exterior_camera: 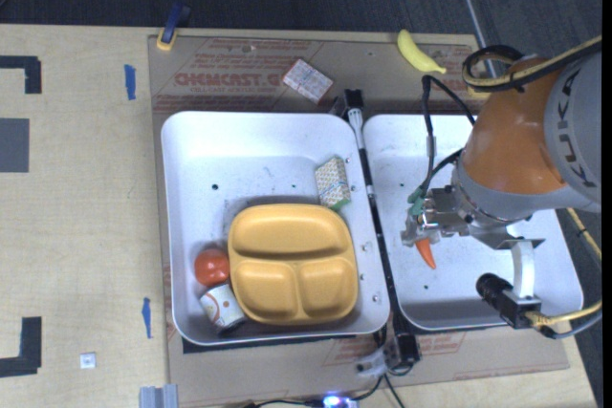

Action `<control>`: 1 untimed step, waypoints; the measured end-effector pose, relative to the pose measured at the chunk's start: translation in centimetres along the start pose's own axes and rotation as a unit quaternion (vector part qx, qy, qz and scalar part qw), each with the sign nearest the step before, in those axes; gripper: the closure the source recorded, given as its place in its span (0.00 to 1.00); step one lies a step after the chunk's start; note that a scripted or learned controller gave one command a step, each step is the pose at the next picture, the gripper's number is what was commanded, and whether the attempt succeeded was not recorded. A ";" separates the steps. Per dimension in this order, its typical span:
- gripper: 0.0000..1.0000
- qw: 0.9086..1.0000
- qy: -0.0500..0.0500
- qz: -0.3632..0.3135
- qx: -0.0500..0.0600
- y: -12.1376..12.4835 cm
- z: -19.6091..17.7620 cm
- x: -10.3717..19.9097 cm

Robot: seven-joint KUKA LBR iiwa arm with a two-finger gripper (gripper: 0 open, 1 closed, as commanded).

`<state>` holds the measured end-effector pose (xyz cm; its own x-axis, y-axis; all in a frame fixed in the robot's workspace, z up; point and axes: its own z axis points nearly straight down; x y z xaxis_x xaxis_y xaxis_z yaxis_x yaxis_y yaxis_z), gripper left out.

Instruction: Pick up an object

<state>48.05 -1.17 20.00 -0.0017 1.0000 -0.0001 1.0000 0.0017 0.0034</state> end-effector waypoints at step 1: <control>1.00 1.000 0.001 0.001 0.003 -0.1 1.5 0.2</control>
<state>47.90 -1.01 18.48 0.0002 1.0000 0.0009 1.0000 -0.0002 -0.0027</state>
